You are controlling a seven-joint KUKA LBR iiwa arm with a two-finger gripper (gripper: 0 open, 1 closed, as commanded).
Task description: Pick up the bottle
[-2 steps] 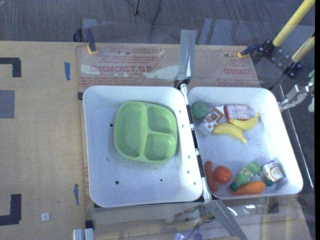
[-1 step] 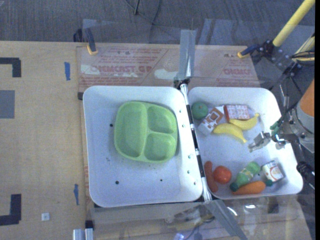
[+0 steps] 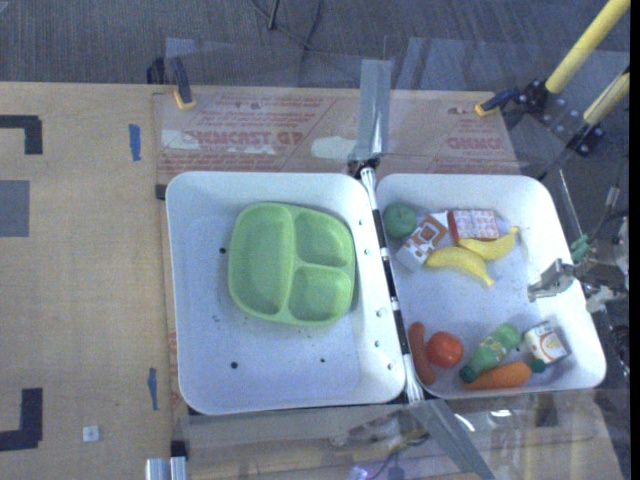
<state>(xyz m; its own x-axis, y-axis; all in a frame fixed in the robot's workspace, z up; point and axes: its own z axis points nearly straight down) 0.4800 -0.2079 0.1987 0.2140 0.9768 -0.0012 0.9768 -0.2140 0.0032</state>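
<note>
Camera view is showing the gripper (image 3: pixel 556 280) hovering, its opening impossible to tell; the carrot (image 3: pixel 497 375) crowding the bottle (image 3: pixel 495 347) is risking a mis-grab.

Both bins (image 3: pixel 200 368) smooth white plastic, slight sheen. Green tray (image 3: pixel 292 264) matt plastic. Bottle (image 3: pixel 494 349) glossy green plastic. Bench (image 3: pixel 80 268) light wood, matt (blue tape bits). Gripper (image 3: pixel 552 281) bare metal, dull shine.
</note>
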